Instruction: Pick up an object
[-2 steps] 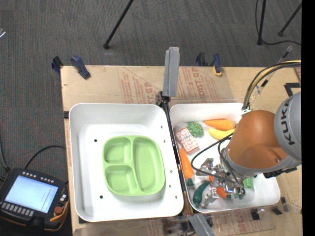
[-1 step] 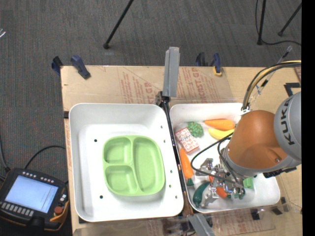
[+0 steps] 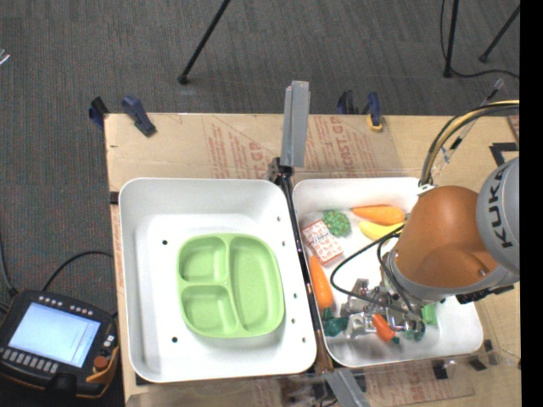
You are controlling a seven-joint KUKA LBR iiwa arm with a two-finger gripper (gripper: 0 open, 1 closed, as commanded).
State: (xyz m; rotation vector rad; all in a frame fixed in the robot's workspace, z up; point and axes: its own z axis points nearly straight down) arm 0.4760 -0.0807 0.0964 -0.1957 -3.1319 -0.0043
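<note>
The pincer (image 3: pixel 379 319) hangs low in the right bin (image 3: pixel 462 337), half hidden under the orange wrist band; I cannot tell how far it is open. A small orange object (image 3: pixel 383 327) lies right at its tip. A long carrot (image 3: pixel 321 284) lies just left of it.

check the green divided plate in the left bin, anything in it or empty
Empty. All three compartments of the green divided plate show bare green, and it lies flat in the left bin. The toy food is all in the right bin.
</note>
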